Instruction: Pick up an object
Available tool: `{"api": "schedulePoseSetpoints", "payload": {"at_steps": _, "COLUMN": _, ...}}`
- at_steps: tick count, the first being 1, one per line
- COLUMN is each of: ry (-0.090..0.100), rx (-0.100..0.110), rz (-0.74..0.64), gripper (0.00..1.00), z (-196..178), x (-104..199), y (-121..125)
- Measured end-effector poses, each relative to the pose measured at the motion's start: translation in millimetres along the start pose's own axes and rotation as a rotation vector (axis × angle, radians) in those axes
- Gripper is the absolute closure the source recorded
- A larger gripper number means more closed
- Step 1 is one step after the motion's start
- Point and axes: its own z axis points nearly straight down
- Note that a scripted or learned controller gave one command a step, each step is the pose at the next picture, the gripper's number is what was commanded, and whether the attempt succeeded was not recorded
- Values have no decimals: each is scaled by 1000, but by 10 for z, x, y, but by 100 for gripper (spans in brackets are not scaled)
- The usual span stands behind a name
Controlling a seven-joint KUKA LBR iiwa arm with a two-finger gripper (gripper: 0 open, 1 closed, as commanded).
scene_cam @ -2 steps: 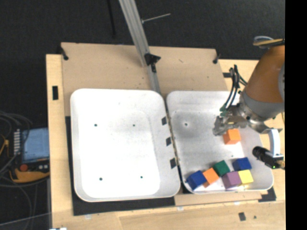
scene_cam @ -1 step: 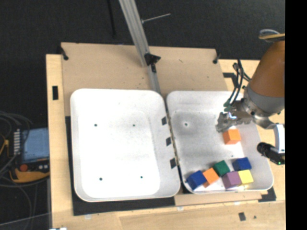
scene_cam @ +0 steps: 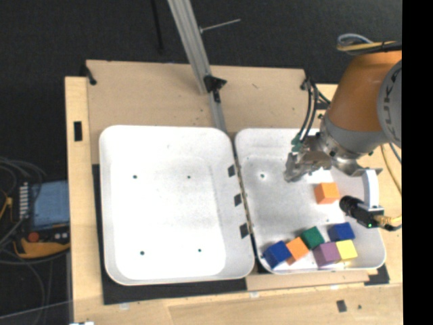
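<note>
Blocks lie in the right bin [scene_cam: 270, 147], most of them gathered at its near edge. From left to right in this group I see a blue cube [scene_cam: 276, 253], an orange cube [scene_cam: 297, 248], a green cube [scene_cam: 312, 237], a purple cube [scene_cam: 327, 253], a yellow cube [scene_cam: 347, 250] and a second blue cube [scene_cam: 341, 232] just behind the yellow one. The blue, orange and green ones touch each other in a slanted row, and the purple and yellow cubes stand side by side. One more orange block [scene_cam: 327, 193] sits apart from this group, farther from the near edge and close to the right wall of the bin.

The arm [scene_cam: 365, 107] comes from the right, its orange band above the wrist. The gripper [scene_cam: 296, 171] hangs over the middle of the right bin, to the left of the single orange block and not touching it. Whether its jaws are spread or closed I cannot tell, and no block is seen between them.

The left bin [scene_cam: 166, 202] stands beside the right one on the bench [scene_cam: 81, 181].
</note>
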Motion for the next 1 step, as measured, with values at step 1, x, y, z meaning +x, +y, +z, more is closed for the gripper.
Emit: {"api": "schedulePoseSetpoints", "payload": {"at_steps": 1, "ry": 0, "rx": 0, "rz": 3, "gripper": 100, "z": -101, "x": 534, "y": 49}}
